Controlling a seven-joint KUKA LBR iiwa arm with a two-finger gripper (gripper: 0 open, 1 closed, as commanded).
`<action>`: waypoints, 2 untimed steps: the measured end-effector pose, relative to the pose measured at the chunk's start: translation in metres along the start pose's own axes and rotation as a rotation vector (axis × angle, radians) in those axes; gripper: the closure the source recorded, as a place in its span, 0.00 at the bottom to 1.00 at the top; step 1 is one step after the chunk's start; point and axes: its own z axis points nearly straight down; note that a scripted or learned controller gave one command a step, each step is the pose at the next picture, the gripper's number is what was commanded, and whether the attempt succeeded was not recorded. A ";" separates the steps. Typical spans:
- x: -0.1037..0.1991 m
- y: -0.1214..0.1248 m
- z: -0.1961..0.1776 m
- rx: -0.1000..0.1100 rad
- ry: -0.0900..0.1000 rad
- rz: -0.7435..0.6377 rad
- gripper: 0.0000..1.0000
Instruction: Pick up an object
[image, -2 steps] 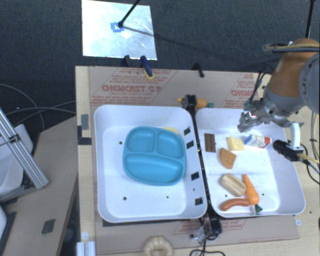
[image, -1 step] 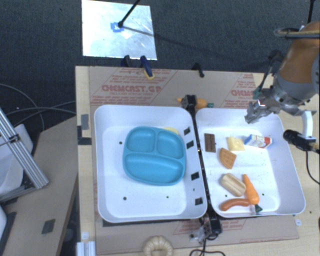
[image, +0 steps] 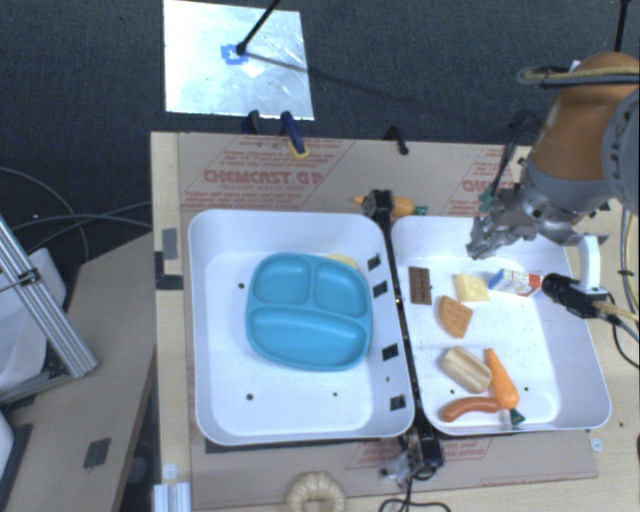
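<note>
Bench, two white bins (image: 300, 425) | gripper (image: 487, 246) above right bin | fingers blurred, grip state unreadable

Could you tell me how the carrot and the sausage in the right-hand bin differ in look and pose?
The carrot is orange with a green tip at its lower end, while the sausage is a plain reddish orange. The carrot is straight and tapered and lies steeply along the bin; the sausage is curved and lies nearly crosswise. Both are slim toy foods in the right bin, lying close together near its front edge, away from the gripper.
</note>
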 end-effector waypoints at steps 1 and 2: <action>0.055 -0.016 0.009 0.001 0.002 -0.002 1.00; 0.108 -0.023 0.014 0.001 0.002 -0.002 1.00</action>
